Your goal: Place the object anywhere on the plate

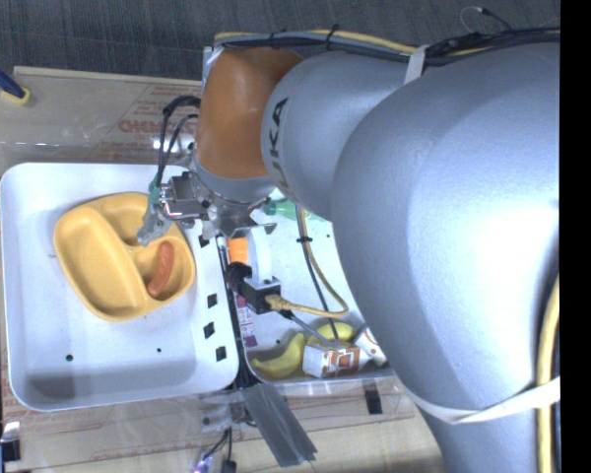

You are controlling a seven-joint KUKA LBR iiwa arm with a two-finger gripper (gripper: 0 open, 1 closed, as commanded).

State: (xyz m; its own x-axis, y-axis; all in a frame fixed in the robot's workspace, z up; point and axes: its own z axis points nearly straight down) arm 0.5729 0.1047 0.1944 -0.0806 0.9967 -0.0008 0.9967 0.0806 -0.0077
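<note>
Gripper (156, 215) over yellow plate (98, 264), its state unclear, sausage (162, 268) on plate, banana (281, 359) in right bin (320, 387)

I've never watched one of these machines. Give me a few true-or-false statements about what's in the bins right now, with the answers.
1. The yellow plate sits in the left bin. True.
2. An orange-red sausage-like object lies on the plate. True.
3. The plate is blue. False: it is yellow.
4. A banana lies in the right bin, near its front edge. True.
5. The gripper hangs over the right bin. False: it is above the plate, in the left bin.
</note>
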